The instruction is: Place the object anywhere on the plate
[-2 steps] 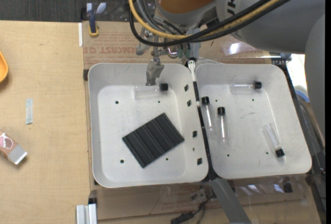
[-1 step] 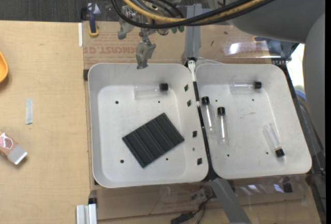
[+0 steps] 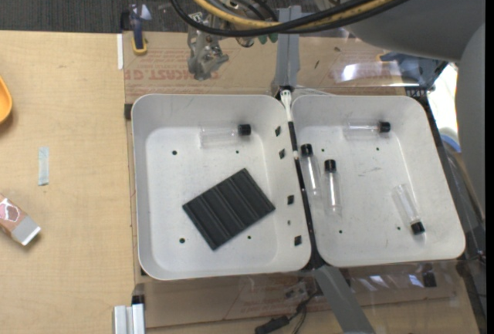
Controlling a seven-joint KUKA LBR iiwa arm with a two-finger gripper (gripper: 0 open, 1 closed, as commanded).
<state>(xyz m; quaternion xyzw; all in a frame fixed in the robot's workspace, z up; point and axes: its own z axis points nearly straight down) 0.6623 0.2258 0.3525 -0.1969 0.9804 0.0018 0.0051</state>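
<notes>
From my feed I see the tool hanging over the worktop just beyond the far edge of the left bin; nothing sits between its fingers, but how far apart they stand I cannot tell. The dark ribbed plate lies tilted in the left bin, with one clear capped tube farther back. Four more tubes lie in the right bin.

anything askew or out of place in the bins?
Mostly tidy. The dark ribbed plate lies rotated in the left bin, not square to its walls. One clear vial rests against the divider side of the right bin; the other vials lie scattered at mixed angles. Nothing looks spilled or broken.
</notes>
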